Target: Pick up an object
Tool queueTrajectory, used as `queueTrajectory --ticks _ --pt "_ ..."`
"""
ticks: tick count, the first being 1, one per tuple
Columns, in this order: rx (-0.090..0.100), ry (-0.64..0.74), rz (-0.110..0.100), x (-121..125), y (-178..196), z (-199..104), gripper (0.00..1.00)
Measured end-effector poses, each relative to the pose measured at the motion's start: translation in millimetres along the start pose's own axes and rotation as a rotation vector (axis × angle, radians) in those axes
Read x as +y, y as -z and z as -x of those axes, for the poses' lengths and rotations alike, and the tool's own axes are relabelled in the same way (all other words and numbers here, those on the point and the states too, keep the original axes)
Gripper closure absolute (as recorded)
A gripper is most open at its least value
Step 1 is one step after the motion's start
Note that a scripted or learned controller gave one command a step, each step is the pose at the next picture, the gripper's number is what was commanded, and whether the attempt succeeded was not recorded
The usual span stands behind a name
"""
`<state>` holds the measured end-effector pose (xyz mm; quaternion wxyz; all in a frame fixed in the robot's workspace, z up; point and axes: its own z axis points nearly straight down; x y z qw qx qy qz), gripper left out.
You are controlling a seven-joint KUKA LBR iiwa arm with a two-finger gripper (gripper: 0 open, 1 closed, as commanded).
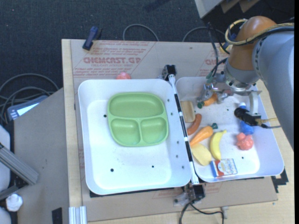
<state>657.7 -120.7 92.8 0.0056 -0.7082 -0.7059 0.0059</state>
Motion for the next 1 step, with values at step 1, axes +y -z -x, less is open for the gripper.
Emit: queueTrajectory --ticks 1 --pt "0.000 0.005 0.019 -25.0 92.7 -51.2 1.00"
